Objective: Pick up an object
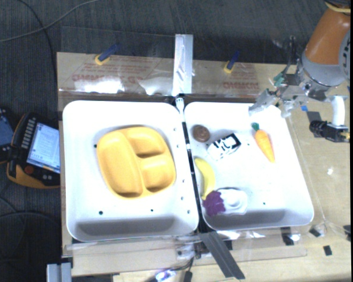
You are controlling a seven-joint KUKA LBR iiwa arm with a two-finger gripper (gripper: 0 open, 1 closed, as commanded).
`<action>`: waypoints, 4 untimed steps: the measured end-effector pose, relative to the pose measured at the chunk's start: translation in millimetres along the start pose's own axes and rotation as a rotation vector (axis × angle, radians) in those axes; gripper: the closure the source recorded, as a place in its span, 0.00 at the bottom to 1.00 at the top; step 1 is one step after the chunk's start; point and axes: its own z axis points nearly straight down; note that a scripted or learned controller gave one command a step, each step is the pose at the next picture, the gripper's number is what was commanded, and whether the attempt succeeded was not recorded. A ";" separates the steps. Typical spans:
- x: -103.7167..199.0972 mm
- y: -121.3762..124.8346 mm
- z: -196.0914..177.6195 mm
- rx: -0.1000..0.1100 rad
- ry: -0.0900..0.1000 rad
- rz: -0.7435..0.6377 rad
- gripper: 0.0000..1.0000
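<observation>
Purple grapes [213,203] lie beside a banana [205,174]; gripper [269,101] state unclear above the orange carrot [264,144].

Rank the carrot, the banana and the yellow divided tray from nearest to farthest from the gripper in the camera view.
Measured from the gripper, at the right bin's far right corner:
1. Carrot, right bin, just below the gripper.
2. Banana, right bin, against its left wall.
3. Yellow divided tray, in the left bin.
</observation>
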 end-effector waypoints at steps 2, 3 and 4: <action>26.9 -94.0 96.8 0.001 -0.001 -0.163 0.00; 0.8 -41.0 133.4 0.002 0.007 -0.172 0.00; -14.4 3.7 135.6 -0.005 0.025 -0.308 0.00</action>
